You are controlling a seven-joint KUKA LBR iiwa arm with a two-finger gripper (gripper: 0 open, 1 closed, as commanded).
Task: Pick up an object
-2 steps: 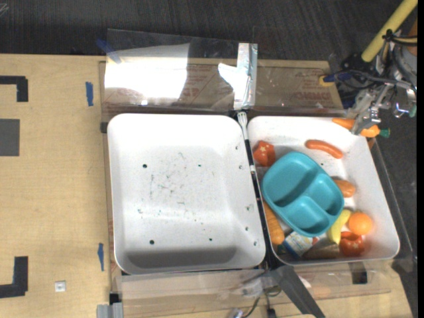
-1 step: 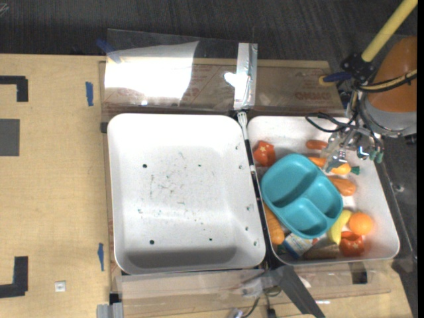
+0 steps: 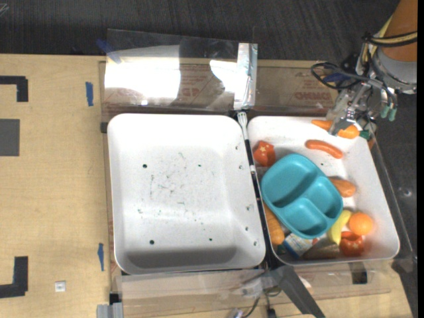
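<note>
Teal dish [image 3: 301, 195] crowds the right bin [image 3: 384, 197]; tool [image 3: 346, 126] grip cannot be told.

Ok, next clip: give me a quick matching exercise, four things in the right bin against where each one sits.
Things:
1. blue divided dish
2. gripper
3. red tomato
4. orange fruit

Places:
A. near right corner of the right bin
B. middle of the bin
C. against the bin's left wall, far half
D. over the far right corner

Pairs: 1-B, 2-D, 3-C, 4-A
</note>
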